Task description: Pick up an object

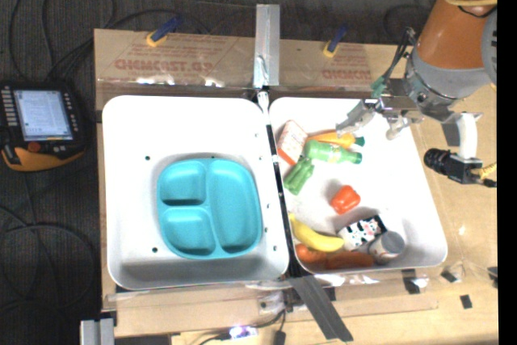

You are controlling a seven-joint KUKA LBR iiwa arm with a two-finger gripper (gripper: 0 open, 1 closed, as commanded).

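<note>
Camera view from above has the grey arm with its orange band reaching in at the upper right, and its gripper (374,116) hangs over the far edge of the right bin (404,174). From where I stand the two fingers look spread apart, with nothing between them. Just below and to the left of the fingertips lies a green bottle (332,153) on its side, with an orange carrot (333,139) tucked against its far side. A second green bottle (297,174) rests tilted beside the wall between the bins, below an orange and white packet (291,139). Near the middle of the bin sits a small red pepper (345,199), apart from the rest. At the near edge a yellow banana (314,236) curves above a reddish sausage-shaped thing (335,259), with a black and white box (360,232) and a grey cup (389,246) beside them. The left bin (129,198) carries a turquoise divided tray (210,206). A tablet (40,115) lies on the floor at far left.
</note>
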